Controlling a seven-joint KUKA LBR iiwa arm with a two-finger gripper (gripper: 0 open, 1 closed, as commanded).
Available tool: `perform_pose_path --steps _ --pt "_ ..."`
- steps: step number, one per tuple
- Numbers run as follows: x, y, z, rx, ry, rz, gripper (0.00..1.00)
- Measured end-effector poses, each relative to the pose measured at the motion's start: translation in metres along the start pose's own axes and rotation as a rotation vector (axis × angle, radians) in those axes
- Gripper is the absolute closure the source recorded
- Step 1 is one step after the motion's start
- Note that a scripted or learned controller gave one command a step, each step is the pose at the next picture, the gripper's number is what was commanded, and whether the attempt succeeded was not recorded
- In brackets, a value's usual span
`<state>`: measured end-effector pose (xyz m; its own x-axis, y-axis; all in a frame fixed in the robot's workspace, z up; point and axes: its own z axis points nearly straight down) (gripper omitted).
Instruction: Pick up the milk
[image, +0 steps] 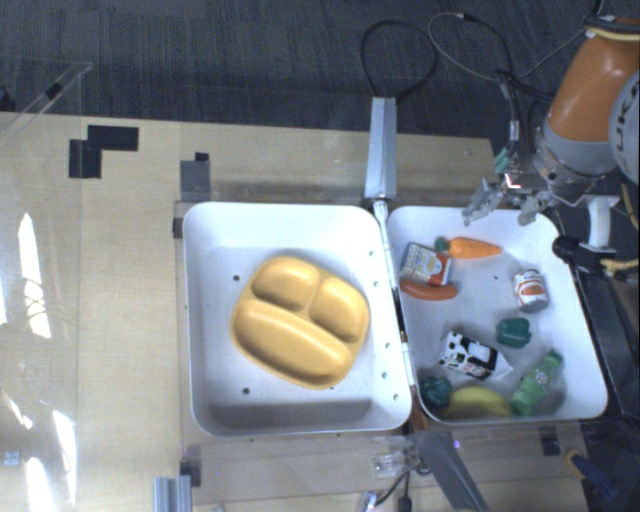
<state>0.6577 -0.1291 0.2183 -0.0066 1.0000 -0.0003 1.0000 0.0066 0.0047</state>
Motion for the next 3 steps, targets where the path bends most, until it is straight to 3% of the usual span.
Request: perform_pose_path --steps 1,2,3 --pt "-0.026 -0.04 0.091 0.001 0.0 -0.035 0.0" --pt "0.021 -0.1 0.129 -0.006 -0.001 -0.276 0.0" --pt "0.0 -0.151 0.128 -0.009 -0.003 -0.352 0.0"
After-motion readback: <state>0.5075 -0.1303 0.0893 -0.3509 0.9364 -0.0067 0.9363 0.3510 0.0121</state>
